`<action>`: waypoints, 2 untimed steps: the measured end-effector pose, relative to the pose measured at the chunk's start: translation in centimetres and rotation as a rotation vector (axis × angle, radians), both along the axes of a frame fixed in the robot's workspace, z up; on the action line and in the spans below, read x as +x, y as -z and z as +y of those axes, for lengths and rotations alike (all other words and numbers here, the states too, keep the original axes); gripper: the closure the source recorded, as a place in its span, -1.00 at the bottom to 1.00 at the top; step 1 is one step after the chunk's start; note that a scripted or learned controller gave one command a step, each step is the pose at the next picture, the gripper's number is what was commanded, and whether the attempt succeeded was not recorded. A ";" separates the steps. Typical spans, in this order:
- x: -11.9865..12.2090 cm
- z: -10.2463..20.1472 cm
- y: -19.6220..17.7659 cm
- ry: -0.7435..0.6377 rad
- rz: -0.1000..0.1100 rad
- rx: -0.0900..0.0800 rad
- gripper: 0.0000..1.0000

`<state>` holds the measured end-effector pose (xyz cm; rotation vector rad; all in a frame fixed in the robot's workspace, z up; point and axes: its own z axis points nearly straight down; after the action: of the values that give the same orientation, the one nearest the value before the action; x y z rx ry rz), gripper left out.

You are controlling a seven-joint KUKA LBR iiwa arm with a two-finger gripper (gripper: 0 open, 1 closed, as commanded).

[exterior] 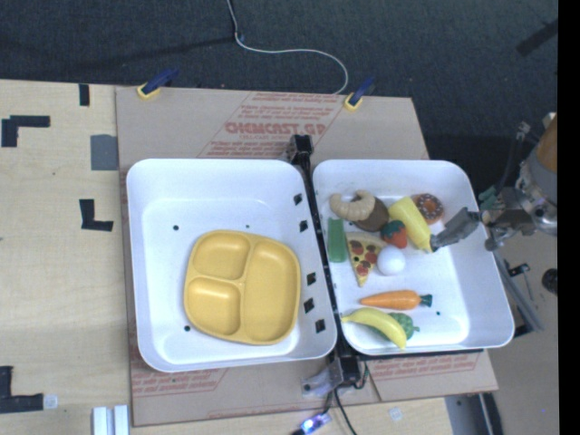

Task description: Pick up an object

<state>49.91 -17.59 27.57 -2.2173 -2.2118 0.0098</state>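
Observation:
The right bin (487, 279) holds several toy foods. A brown bread piece (360, 208), a red fruit (394, 234), a yellow banana (412, 223) and a frosted donut (428, 207) lie at its back. A green block (336, 239), a pizza slice (363, 257) and a white egg (391, 262) sit in the middle. An orange carrot (394, 300) and a second banana (381, 324) lie at the front. My gripper (447, 234) reaches in from the right, low over the bin, its tip just right of the back banana's lower end. Nothing shows held in it.
The left bin (154, 207) holds a yellow divided plate (243, 286). Both bins rest on a cardboard sheet (272, 120) held by clips. A white cable (272, 48) runs across the dark floor behind. The arm's wrist (526, 208) hangs over the right bin's right rim.

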 end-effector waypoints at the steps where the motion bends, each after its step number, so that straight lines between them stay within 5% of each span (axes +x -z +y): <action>1: 0.2 0.0 -0.5 -0.003 -0.010 -0.002 -1.00; 2: 0.1 0.7 4.0 -0.004 -0.006 -0.001 -1.00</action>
<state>50.00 -16.93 23.56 -2.2166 -2.2194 0.0051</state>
